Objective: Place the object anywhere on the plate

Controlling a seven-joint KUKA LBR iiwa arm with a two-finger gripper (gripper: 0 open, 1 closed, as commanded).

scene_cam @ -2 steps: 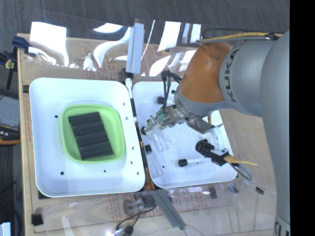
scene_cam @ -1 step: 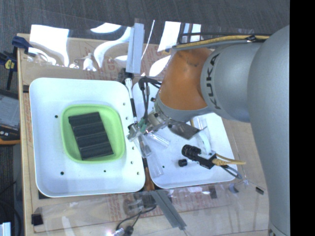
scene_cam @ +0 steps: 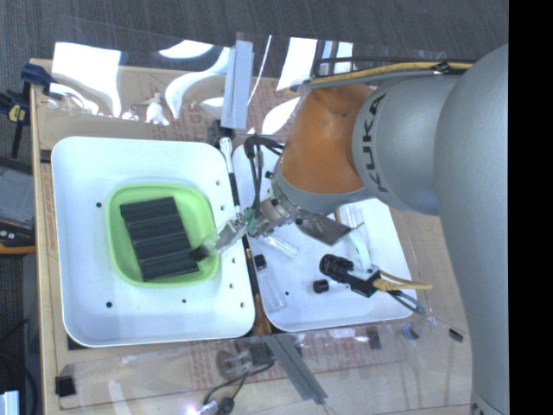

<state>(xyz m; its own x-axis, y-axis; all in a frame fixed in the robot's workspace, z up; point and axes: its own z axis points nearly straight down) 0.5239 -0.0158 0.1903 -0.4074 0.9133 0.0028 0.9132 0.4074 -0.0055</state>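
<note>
The shallow white left bin (scene_cam: 78,258) held a lime-green, rounded-square plastic plate (scene_cam: 119,266). A black ribbed rectangular block (scene_cam: 157,236) lay flat across the plate's middle. At the plate's four o'clock rim sat the metal two-finger gripper (scene_cam: 214,242), just beside the block's corner; whether it was apart or together could not be told. The grey, orange-banded arm (scene_cam: 324,145) crossed the white right bin (scene_cam: 346,318).
</note>
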